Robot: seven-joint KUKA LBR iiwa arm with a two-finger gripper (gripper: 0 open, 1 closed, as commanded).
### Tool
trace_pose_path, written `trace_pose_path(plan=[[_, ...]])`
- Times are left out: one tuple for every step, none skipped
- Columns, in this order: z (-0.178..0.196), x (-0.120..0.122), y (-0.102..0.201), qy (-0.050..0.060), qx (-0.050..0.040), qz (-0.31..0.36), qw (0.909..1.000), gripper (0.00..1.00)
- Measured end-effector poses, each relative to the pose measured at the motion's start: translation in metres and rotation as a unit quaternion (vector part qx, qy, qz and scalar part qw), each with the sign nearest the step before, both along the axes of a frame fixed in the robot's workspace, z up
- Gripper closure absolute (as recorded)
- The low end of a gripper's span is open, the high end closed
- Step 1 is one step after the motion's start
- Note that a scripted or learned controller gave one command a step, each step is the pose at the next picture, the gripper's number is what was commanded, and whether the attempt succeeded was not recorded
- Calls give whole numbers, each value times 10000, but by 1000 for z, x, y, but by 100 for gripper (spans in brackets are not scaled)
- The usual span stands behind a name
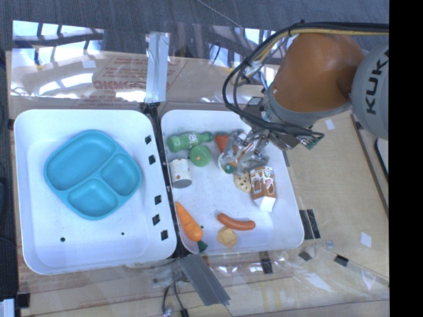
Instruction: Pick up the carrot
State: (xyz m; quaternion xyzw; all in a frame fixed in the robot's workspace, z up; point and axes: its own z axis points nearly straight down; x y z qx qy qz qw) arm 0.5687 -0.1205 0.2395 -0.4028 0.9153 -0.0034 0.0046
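Note:
The carrot (189,222) is orange with a green tip and lies at the front left of the right bin (284,233), close to the divider. My gripper (243,152) hangs over the back middle of the same bin, well behind and to the right of the carrot. Its metal fingers point down among small items there, and I see nothing of the carrot between them. The arm's orange band (316,68) covers the bin's back right corner.
In the right bin lie a green bottle (186,140), a green ball (199,154), a small can (180,172), a red piece (221,142), a cookie (242,181), a carton (263,185), a sausage (236,222) and a tan lump (227,238). The left bin (39,256) holds a blue divided plate (92,174).

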Motion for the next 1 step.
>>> trace_pose_path(plan=[[-108, 7, 2, 99, 32, 30, 9999, 100]])
